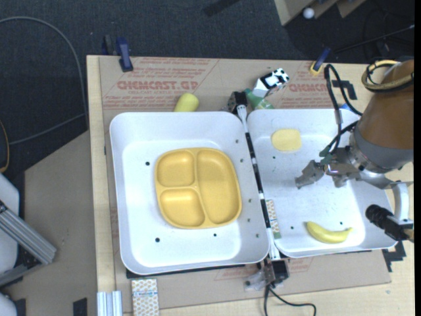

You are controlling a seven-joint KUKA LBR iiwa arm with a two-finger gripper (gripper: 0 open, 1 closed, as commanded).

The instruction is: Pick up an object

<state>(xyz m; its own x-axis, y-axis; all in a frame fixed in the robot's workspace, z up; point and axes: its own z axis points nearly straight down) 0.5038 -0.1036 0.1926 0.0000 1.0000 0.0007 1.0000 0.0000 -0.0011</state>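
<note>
The right bin (pixel 368 196) holds a yellow banana (pixel 327 232) near its front edge and a flat round pale-yellow piece (pixel 287 139) near its back left. My gripper (pixel 323 178) hovers over the middle of this bin, between the two. Its grey fingers (pixel 307 176) are spread apart with nothing between them. The banana lies a little in front of the gripper, and the round piece lies behind it to the left. The grey and orange arm (pixel 388 120) enters from the right.
In the left bin (pixel 131 196) lies a yellow three-compartment plate (pixel 197 187). On the cardboard behind the bins sit a small yellow object (pixel 187 102) and a black-and-white item (pixel 273 79). Black cables (pixel 339 101) hang beside the arm.
</note>
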